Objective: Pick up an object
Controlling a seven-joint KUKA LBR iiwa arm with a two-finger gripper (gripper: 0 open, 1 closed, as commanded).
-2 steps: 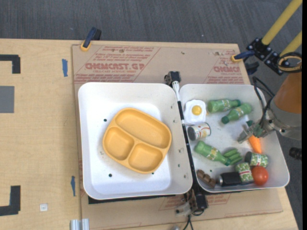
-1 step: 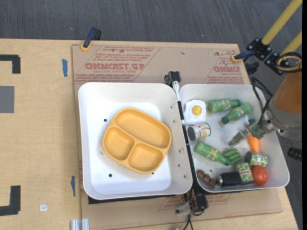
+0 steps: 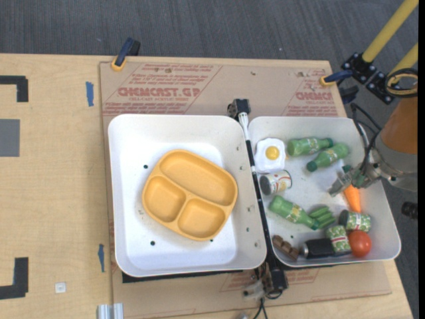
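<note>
Bench (image 3: 53, 198): tan wood top with a printed cardboard sheet (image 3: 219, 85) under both bins; wide bare room on the bench's left side.
Left bin (image 3: 129, 135): white, shallow, held 1 yellow tray (image 3: 189, 195) with 3 compartments, sat near centre, open floor around it on all sides.
Right bin (image 3: 388, 241): white, its inner rim touching the left bin's; crowded along the bottom and right edges, some free floor at mid-centre.
Arm (image 3: 402, 135): came in from the right over the right bin's right rim, orange band visible.
Gripper (image 3: 350, 178): low inside the right bin near its right wall, just at the top of the carrot; could not tell whether the claw was open or closed, nothing clearly between it.
Carrot (image 3: 354, 199): 1, orange, upright-ish, beside the right wall, just below the gripper.
Green bottles (image 3: 309, 145): 2 at top, 1 more lower centre.
Tomato (image 3: 360, 244): 1, red, bottom right corner.
Egg block (image 3: 271, 153): 1, white with yellow yolk, top left of the right bin.
</note>
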